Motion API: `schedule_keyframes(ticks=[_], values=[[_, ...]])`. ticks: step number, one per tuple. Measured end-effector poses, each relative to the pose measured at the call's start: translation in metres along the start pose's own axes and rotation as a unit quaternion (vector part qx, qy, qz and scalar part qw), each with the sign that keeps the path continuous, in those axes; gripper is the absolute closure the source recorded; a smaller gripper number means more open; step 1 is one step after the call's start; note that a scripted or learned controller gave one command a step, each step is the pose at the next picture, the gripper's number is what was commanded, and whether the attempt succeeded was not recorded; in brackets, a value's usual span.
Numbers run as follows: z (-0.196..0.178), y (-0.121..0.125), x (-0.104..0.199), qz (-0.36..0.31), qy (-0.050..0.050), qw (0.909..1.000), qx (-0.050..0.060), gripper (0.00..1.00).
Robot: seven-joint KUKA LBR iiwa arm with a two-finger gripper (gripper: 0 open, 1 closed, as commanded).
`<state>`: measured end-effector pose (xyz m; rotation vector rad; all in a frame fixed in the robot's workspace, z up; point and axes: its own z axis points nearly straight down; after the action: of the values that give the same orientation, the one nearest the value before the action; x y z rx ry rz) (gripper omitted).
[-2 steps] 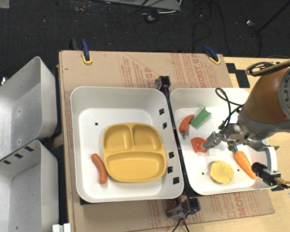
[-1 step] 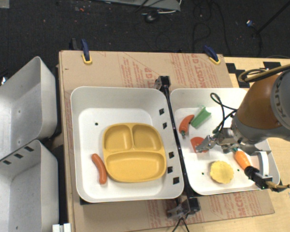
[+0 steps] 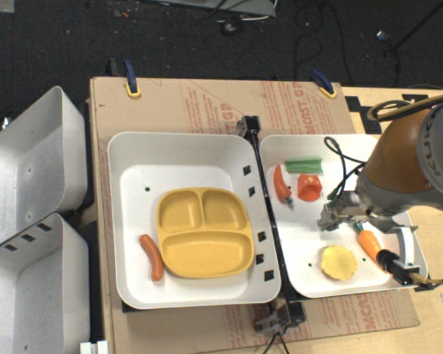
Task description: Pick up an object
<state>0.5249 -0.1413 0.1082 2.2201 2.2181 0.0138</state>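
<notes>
In the right bin [image 3: 303, 282] lie a green strip [image 3: 304, 166], a red curved piece [image 3: 281, 184], a red cup-shaped piece [image 3: 309, 187], a yellow round piece [image 3: 339, 262] and an orange carrot [image 3: 368, 243]. My gripper [image 3: 338, 217] hangs low over the middle of this bin, just right of the red cup-shaped piece, above the yellow piece and left of the carrot. Nothing is visibly caught in it. The arm's orange band [image 3: 402, 157] rises to its right.
The left bin [image 3: 125, 161] holds a yellow divided plate [image 3: 205, 232] and an orange-red sausage [image 3: 152, 257] beside the plate's left rim. A black divider [image 3: 264, 198] separates the bins. Cables [image 3: 340, 164] trail over the right bin's far side. Grey trays [image 3: 37, 161] stand at the far left.
</notes>
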Motion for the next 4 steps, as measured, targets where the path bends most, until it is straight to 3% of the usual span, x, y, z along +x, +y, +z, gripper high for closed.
schedule_keyframes(ticks=[1,3,4], values=[[-0.062,0.006,-0.002,-0.002,-0.003,1.0000,0.001,1.00],[-0.152,0.008,0.007,-0.002,-0.003,1.0000,0.001,1.00],[-0.137,0.015,0.054,-0.004,-0.001,1.0000,0.005,1.00]])
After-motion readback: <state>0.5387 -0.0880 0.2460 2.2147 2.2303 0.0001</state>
